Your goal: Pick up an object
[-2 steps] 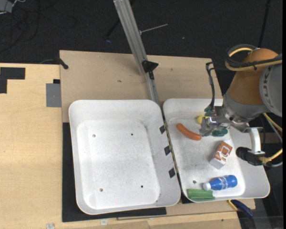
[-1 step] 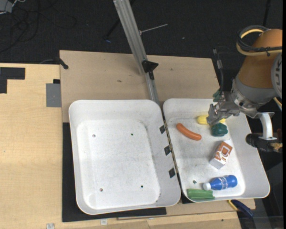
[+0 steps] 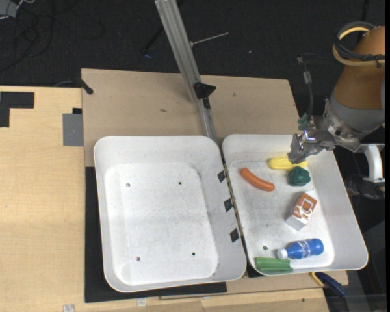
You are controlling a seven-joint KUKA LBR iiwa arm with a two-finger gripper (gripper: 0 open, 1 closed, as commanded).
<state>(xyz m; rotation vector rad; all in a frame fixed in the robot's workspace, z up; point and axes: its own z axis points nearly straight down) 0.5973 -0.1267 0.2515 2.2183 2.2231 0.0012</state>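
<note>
Green flat pod (image 3: 273, 264), blue plastic bottle (image 3: 303, 248), small carton (image 3: 301, 210), glossy sausage (image 3: 257, 179), yellow piece (image 3: 281, 164), right white bin (image 3: 348, 239); gripper (image 3: 298, 149) above yellow piece, grip indiscernible; plywood bench (image 3: 143, 103).

Two white bins (image 3: 159, 213) (image 3: 341, 194) are being counted; six items are being seen: one sausage (image 3: 257, 179), banana (image 3: 281, 164), green lump (image 3: 299, 175), carton (image 3: 301, 210), bottle (image 3: 303, 248), green pod (image 3: 273, 264).
</note>
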